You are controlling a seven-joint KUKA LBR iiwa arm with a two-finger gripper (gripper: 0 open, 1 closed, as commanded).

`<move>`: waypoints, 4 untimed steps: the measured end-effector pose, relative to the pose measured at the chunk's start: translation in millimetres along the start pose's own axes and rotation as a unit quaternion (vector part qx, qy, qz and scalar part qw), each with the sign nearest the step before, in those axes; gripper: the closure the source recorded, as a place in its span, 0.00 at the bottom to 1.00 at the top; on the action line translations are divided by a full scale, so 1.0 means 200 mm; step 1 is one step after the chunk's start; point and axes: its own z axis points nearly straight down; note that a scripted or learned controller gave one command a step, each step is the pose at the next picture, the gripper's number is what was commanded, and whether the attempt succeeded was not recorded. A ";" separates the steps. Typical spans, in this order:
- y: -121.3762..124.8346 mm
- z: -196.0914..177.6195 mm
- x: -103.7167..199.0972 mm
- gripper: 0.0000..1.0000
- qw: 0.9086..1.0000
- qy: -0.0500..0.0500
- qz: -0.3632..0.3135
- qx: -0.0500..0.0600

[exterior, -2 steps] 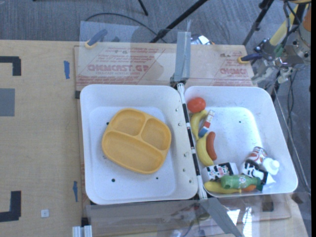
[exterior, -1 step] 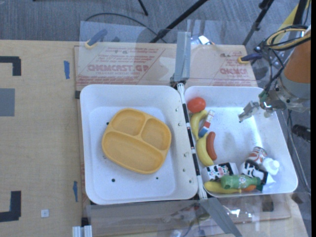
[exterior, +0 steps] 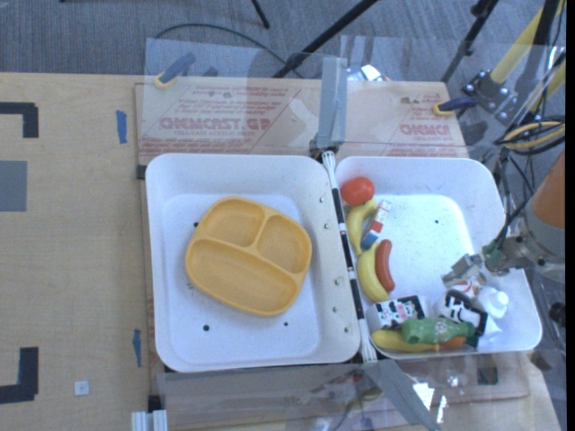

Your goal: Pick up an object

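Two shallow white bins sit side by side on the counter (exterior: 72, 241). The left bin (exterior: 171, 187) carries a yellow divided plate (exterior: 249, 255), lying flat near its middle. The right bin (exterior: 431, 214) carries the loose items, crowded along its left wall and near edge.

Against the left wall, from far to near: a red tomato (exterior: 358, 189), a banana (exterior: 356, 223), a small white, red and blue tube (exterior: 376, 223), and a second banana (exterior: 369, 275) with a red sausage (exterior: 384, 266) lying on it. Along the near edge: a black-and-white patterned block (exterior: 399, 311), a third banana (exterior: 393, 340), and a green packet (exterior: 433, 331) resting across that banana. Just right of these, a black-and-white cow figure (exterior: 464, 310) sits beside a white bottle-shaped piece (exterior: 494, 303).

My arm enters from the right side. My pincer (exterior: 469, 268) hangs low over the right part of the right bin, directly above the cow figure and close to it. I cannot tell how far its fingers are parted, and I see no item between them. No item is lifted; all rest on the bin floor.
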 end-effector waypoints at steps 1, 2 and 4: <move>-0.05 0.22 0.01 0.00 1.000 -0.005 -0.001 -0.011; -0.04 0.17 0.01 1.00 1.000 -0.007 0.000 -0.014; -0.04 -0.52 0.22 1.00 1.000 -0.001 0.003 0.000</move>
